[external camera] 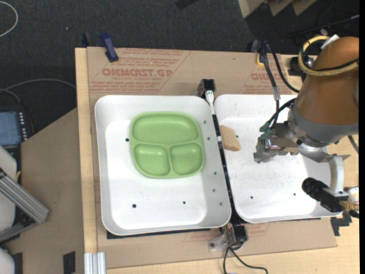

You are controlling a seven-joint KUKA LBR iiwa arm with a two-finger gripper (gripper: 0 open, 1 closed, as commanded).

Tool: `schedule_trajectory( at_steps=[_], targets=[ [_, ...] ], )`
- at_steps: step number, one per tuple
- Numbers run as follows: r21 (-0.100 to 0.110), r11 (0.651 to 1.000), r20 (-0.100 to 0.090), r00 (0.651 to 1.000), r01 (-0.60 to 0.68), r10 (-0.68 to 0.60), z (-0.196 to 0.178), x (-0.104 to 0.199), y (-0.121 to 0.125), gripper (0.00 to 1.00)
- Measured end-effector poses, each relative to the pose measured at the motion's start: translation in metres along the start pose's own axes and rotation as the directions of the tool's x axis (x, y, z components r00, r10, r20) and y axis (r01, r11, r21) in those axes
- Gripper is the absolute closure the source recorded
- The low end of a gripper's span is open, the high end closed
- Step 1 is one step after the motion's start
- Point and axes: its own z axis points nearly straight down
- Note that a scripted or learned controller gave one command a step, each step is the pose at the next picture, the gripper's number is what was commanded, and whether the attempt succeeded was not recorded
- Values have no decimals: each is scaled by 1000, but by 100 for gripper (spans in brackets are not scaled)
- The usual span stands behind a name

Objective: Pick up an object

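Two shallow white bins sit side by side on the counter (142,67), a brown board printed with red lettering. The left bin (108,170) holds a green divided plate (167,145), three compartments, lying flat near the bin's middle and a little toward twelve o'clock. The right bin (268,198) holds a small tan object (230,138), flat and rounded, lying close to the bin's nine o'clock wall, just beside the ridge where the two bins meet.

The grey arm with its orange band (333,79) reaches in from three o'clock and hangs over the right bin. The pincer (264,153) points down over the bin's middle, low above the white floor. The tan object lies at about ten o'clock from the pincer, near it but apart, with bare white floor between the two. Nothing shows between the pincer's tips; whether they stand apart or together I cannot tell, since the wrist body and cables hide them.

A blue clamp (108,46) grips the counter's edge at eleven o'clock.
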Motion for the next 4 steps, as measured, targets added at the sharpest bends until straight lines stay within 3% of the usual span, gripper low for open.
schedule_trajectory(
  at_steps=[1, 2, 3, 4],
  targets=[
    [1, 1000, 1, 1000, -4, 4, 20, -1, 0, 100],
    [-8, 1000, 1, 1000, 3, -3, -1, 48, 1, 100],
    [-15, 1000, 5, 1000, -9, 9, -79, -15, 1, 100],
    [2, 1000, 1, 1000, -4, 4, -22, -7, 8, 100]
  ],
)
